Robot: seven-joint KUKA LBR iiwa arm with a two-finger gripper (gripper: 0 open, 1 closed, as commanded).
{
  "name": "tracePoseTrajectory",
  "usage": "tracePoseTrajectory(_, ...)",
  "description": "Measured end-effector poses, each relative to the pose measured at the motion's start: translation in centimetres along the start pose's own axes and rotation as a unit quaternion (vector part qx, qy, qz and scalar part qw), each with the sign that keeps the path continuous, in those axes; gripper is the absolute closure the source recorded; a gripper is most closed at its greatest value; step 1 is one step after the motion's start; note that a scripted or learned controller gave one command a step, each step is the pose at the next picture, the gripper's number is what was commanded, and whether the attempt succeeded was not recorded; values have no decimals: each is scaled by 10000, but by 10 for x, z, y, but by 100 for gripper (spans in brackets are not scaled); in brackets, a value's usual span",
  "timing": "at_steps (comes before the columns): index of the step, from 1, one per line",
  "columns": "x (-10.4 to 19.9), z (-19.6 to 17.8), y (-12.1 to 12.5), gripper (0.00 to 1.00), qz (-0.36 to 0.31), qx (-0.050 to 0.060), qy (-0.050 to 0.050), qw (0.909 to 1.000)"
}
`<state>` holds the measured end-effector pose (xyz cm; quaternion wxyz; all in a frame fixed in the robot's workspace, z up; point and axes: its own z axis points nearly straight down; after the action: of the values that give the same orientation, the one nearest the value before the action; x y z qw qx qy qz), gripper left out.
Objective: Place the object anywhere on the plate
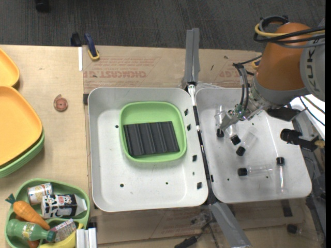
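Item 1: green plate (153, 110), square with rounded corners, carrying a dark ribbed mat (153, 138); sits in the left bin (103, 185).
Item 2: 4 clear vials with black caps, lying loose in the right bin (295, 187) beside the plate's bin: 1 (239, 136) and 1 (246, 144) just right of the tool, 1 (254, 170) and 1 (280, 172) nearer the front rim.
Item 3: tool (223, 122), low over the right bin, near its left wall; spread or pinched, cannot tell, and no vial is visible between its tips.
Handling note: likely the pick step. Centre on 1 vial, across its width, clear of neighbours; confirm hold before crossing to the plate.
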<state>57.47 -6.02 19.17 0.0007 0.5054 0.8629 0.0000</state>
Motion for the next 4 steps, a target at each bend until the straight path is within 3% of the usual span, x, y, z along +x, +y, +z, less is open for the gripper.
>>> tracePoseTrajectory(1, 40, 0, 28, 100, -867, -2, -1, 9962)
tracePoseTrajectory(2, 70, 1, 27, 100, -1104, 11, 10, 9939)
tracePoseTrajectory(3, 69, 0, 27, 0, -1104, 11, 8, 9939)
tracePoseTrajectory(4, 105, 1, 56, 0, -638, 7, 2, 9980)
